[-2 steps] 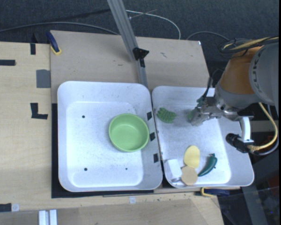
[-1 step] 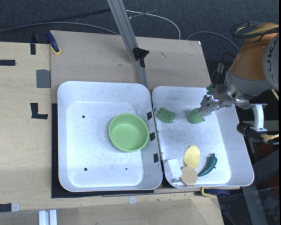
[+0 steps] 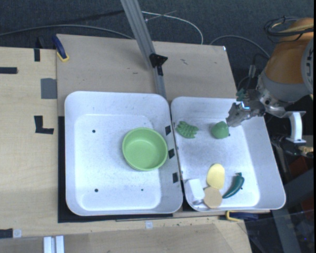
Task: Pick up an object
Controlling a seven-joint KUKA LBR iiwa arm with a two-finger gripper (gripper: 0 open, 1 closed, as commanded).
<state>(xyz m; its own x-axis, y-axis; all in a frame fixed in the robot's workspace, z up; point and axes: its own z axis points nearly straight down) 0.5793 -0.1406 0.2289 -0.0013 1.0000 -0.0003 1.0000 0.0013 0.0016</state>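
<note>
Right bin (image 3: 253,154), far half: holds a rounded green object (image 3: 219,130), resting on the white floor, well clear of the walls. Looks like the nearest candidate for the pick.

Just beside it, up and to the right in the camera view: the fingers (image 3: 235,118), low over the bin at the end of the grey arm (image 3: 284,73) reaching in from the right. Close enough to the object's upper right edge to be touching or a hair apart; cannot tell which. Cannot tell either whether spread or pressed together, being too small and blurred at the tip. Nothing seen pinched.

So, from the fingers: down and to the left, a very short way. No clear long axis on the object, being roughly as wide as long, so probably little need to turn the wrist; mostly a matter of centring over it instead of standing at its side. Risk, as a judgement: closing from here could nudge it away rather than straddle it.

Elsewhere in the same bin: a leafy green piece (image 3: 187,129) left of the round one and apart from it; near the front edge, a yellow piece (image 3: 216,175), a tan piece (image 3: 212,197) touching it, a dark green pepper (image 3: 234,185) just beside those. In the left bin (image 3: 89,157): a green bowl (image 3: 144,149), upright. Both bins side by side on the table (image 3: 105,62).
</note>
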